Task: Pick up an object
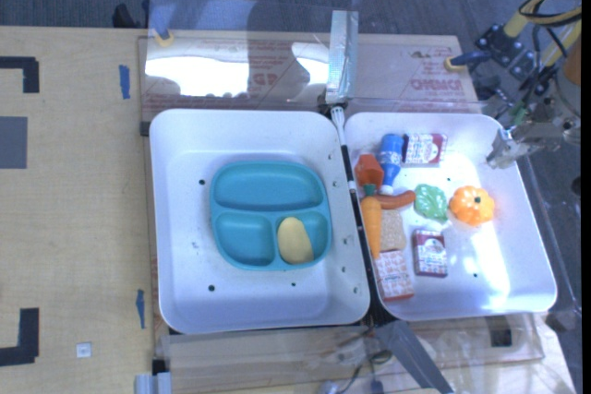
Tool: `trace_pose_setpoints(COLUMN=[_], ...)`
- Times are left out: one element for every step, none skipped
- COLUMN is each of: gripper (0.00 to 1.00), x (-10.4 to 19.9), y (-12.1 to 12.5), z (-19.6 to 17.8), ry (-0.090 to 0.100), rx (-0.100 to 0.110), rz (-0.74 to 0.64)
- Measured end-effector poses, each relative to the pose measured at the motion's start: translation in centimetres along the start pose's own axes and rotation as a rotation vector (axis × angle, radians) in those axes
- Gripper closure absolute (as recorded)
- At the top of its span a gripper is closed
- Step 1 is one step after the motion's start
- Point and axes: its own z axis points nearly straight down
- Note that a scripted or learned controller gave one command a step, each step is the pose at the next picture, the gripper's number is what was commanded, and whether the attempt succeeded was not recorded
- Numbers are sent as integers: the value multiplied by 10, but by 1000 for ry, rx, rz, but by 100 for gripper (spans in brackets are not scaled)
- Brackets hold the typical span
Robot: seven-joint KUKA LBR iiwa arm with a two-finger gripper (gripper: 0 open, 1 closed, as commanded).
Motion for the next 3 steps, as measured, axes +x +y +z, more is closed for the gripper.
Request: trace_pose_setpoints(gripper=[0, 0, 0], x=[-17, 10, 62], y=[-15, -94, -31], z=[103, 124, 125], ry=[-3, 1, -3], rx=[-8, 0, -13], rz=[-27, -52, -27])
